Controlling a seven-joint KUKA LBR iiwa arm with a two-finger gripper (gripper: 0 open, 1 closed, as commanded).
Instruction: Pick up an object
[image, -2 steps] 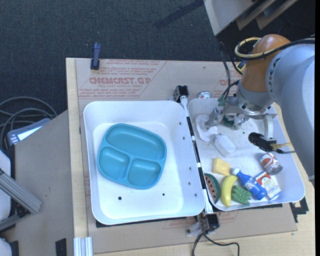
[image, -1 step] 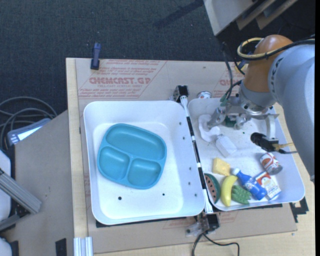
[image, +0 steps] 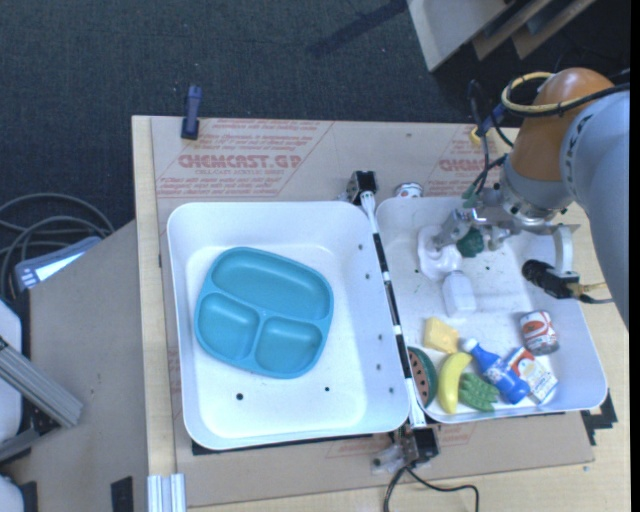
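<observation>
In the left bin lies a blue divided plate; the pickable clutter, banana included, crowds the right bin's near corner. My claw hangs above its far end, grip unreadable

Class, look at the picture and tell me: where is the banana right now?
The banana lies in the right bin, near its front edge, between the watermelon slice at the bin's left wall and the green toy, just below the yellow block.
</observation>
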